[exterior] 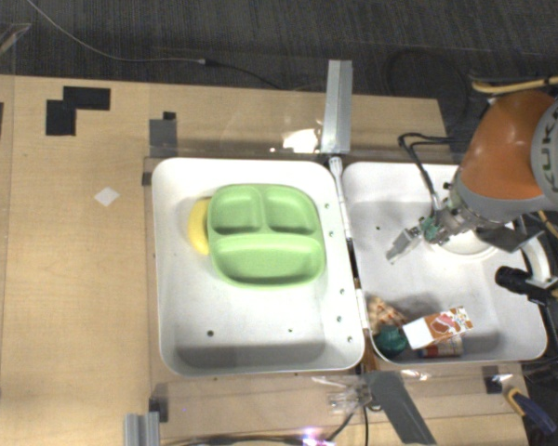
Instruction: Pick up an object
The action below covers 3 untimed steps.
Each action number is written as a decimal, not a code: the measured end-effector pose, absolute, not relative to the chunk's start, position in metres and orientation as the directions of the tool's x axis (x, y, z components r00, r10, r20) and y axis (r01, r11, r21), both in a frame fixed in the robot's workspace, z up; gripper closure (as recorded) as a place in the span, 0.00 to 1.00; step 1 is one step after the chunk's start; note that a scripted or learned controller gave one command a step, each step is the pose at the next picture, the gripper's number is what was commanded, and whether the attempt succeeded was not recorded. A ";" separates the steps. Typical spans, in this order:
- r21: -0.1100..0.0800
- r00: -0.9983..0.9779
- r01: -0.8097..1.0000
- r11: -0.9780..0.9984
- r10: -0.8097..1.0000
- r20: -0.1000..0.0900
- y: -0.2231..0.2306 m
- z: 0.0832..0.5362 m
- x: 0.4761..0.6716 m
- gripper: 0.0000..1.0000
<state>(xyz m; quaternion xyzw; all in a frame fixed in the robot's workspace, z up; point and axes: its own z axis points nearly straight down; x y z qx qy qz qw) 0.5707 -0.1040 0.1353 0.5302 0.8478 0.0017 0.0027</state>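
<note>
Pincer (403, 243) hangs over the bare middle of the right bin (391, 189); whether it is spread or pressed together cannot be told from here. Nearest pickings lie in that bin's near corner: a small printed carton (439, 329), likely light and stiff, best pinched across its flat sides, beside a dark green ball (390, 342). In the left bin (172, 249), a smooth green divided plate (263, 233) covers a yellow banana (198, 228).

The gripper (402, 243) hangs over bare right-bin (391, 193) floor, with the bottle (426, 333) well below its seemingly parted fingers.
</note>
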 end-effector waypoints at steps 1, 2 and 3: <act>0.007 -0.513 0.858 0.513 0.858 -0.007 -0.155 0.261 0.551 0.00; 0.004 -0.284 0.959 0.284 0.959 -0.002 -0.144 0.258 0.541 0.00; 0.003 -0.296 0.955 0.296 0.955 -0.001 -0.092 0.098 0.544 0.00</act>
